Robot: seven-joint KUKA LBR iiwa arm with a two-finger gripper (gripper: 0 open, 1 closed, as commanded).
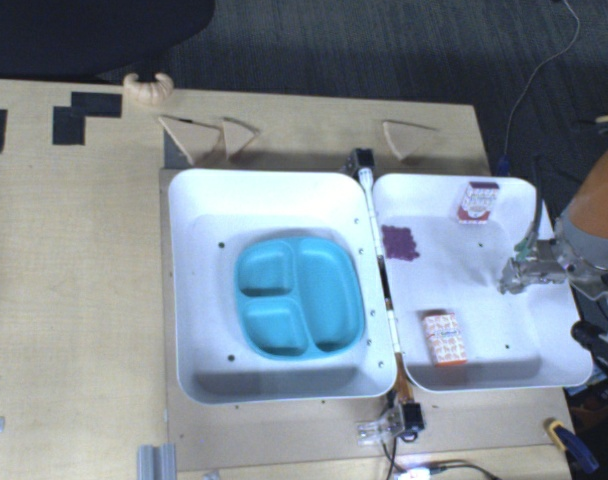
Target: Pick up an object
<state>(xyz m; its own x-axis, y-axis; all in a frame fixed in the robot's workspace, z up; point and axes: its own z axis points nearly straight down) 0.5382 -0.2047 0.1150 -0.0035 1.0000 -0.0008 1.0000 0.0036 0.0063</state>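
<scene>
Gripper (514, 273), finger state not discernible, low over right bin (504, 363). Small printed carton (444, 337) lying flat just below-left of it; probably light, stiff, crushable; best pinched across narrow sides.

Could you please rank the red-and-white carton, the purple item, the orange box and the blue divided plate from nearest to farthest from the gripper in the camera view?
From the gripper, at the right bin's right edge:
1. Red-and-white carton, at the bin's far end, and orange box, at its near end: too close to call.
2. Purple item, by the divider.
3. Blue divided plate, in the left bin.
</scene>
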